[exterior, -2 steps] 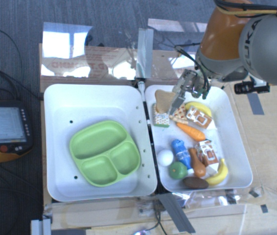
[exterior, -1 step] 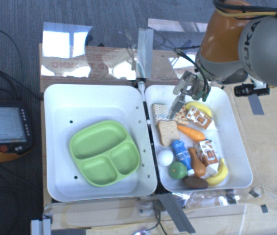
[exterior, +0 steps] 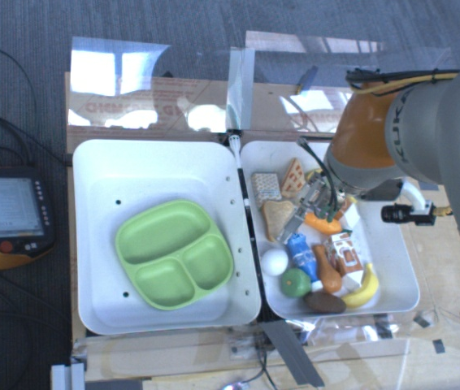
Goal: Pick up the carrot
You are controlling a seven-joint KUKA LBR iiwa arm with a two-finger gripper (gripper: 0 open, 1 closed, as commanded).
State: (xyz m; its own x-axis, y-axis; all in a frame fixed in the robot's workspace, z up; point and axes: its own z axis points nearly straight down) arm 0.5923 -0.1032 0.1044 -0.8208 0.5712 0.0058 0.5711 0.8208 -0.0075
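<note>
The carrot (exterior: 325,223) is a short orange piece with a bit of green at its upper end, lying in the middle of the right bin (exterior: 401,275). My gripper (exterior: 318,200) hangs right over it, at the carrot's upper left end and partly covering it. The arm's orange band and grey wrist fill the space above and to the right. Whether the carrot is gripped is hidden from this angle.
Packed around the carrot are a bread slice (exterior: 279,216), a cracker (exterior: 266,187), a blue bottle (exterior: 300,250), a red-and-white carton (exterior: 346,255), a banana (exterior: 363,288), a green fruit (exterior: 297,283) and a white ball (exterior: 275,262). The left bin (exterior: 100,177) holds a green divided plate (exterior: 173,254).
</note>
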